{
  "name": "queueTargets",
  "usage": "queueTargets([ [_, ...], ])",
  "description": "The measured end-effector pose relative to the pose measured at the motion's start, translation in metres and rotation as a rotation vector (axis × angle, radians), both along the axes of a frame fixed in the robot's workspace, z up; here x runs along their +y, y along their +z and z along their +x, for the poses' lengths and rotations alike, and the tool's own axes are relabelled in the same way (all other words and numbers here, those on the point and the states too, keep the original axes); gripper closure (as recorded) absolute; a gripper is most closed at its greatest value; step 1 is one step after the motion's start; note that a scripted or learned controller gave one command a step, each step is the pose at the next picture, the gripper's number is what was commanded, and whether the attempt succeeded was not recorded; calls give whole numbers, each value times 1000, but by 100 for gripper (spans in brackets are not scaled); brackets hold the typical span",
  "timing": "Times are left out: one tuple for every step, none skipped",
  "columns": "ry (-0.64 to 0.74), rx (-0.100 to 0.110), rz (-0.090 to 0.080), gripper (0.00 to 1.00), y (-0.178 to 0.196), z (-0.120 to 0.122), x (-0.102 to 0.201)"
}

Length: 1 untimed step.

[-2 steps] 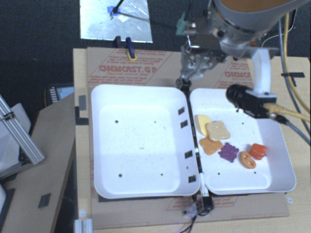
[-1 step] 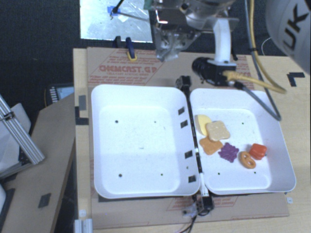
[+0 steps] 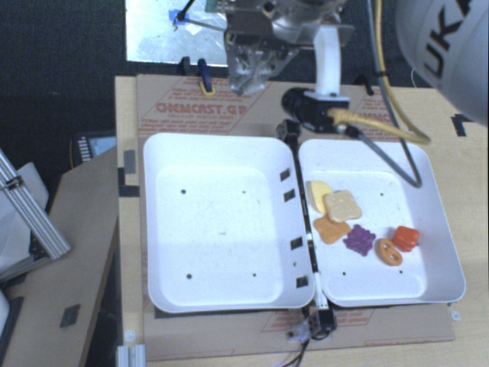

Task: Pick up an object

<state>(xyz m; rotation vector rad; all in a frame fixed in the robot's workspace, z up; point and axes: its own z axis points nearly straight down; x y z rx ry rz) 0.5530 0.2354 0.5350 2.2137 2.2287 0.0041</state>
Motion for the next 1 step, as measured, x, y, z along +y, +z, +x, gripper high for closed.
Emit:
queueTargets([
  [1, -3, 1, 100, 12, 0, -1],
])
